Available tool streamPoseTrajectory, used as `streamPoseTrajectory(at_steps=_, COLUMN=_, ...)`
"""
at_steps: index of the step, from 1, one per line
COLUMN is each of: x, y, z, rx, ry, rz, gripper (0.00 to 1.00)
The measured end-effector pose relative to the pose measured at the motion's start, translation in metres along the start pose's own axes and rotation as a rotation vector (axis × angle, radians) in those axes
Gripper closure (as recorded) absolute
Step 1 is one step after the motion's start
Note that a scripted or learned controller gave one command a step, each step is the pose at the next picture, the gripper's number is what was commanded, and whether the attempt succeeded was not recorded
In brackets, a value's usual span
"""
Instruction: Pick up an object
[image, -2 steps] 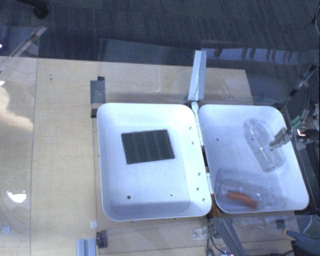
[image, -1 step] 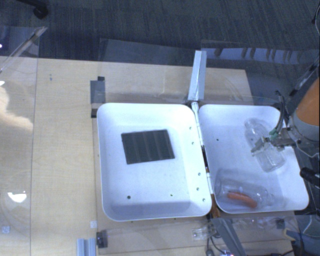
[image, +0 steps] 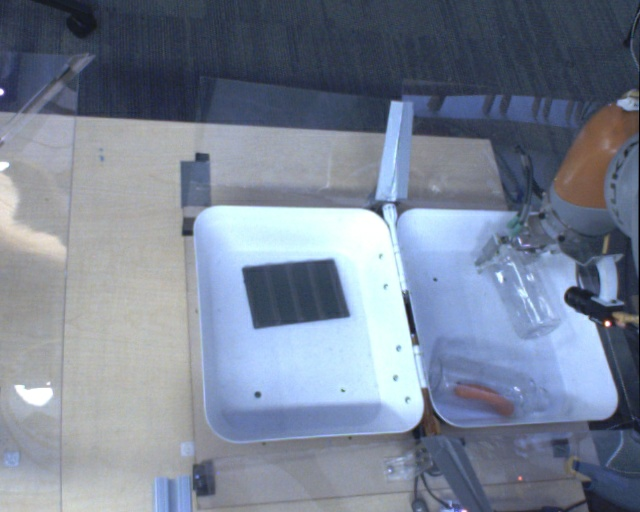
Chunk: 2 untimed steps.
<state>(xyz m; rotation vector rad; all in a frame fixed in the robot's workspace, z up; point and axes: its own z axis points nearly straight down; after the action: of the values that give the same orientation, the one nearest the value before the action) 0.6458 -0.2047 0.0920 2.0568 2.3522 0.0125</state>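
Reaching in from the right, grey arm with orange band (image: 590, 165) sits over the right white bin's (image: 455, 250) upper-right corner. Gripper (image: 525, 235) is just above the clear plastic cup-like piece (image: 522, 290), which lies directly below-left of it, touching or nearly so, long axis running down-right. Grip state: cannot tell. Second clear container holding an orange-red sausage-shaped item (image: 485, 397) lies near the front wall. Dark ribbed rectangular pad (image: 296, 292) sits in the left white bin (image: 230, 390).
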Motion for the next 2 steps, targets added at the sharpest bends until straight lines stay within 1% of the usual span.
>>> streamPoseTrajectory(at_steps=1, x=0.0, y=-0.002, z=0.0, rx=0.0, ry=-0.001, rz=-0.157, gripper=0.0)
streamPoseTrajectory(at_steps=2, x=0.004, y=-0.034, z=-0.002, rx=-0.003, ry=0.0, rz=-0.238, gripper=0.0)
